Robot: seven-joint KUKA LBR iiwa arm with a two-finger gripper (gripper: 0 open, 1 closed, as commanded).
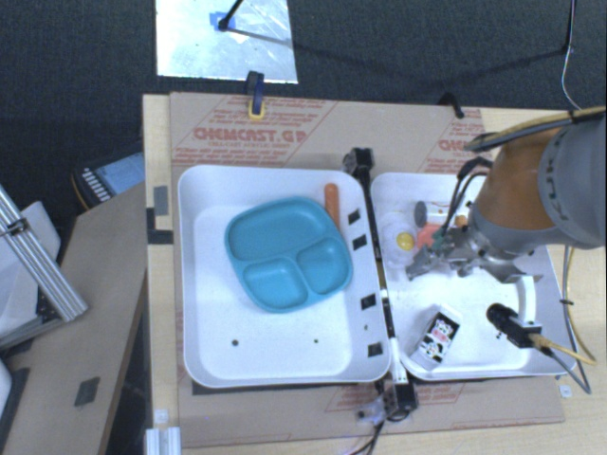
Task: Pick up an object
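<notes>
Hand [429,254] low in right bin [474,363], among small clutter [422,218] near divider; finger state: cannot tell. Risks: crowded items deflect grasp; divider wall fouls approach. Black-and-white card [438,336] lies flat, well apart; likely to slip.

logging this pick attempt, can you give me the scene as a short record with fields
left bin: holds a blue divided plate; an orange stick-like item lies by the plate's upper right edge
right bin: black-and-white patterned small box near the front left, a yellow item and a pale round item near the back left
arm: reaches in from the right, over the right bin
gripper: low over the right bin's back left area, beside the yellow item
grasp: cannot tell
</notes>
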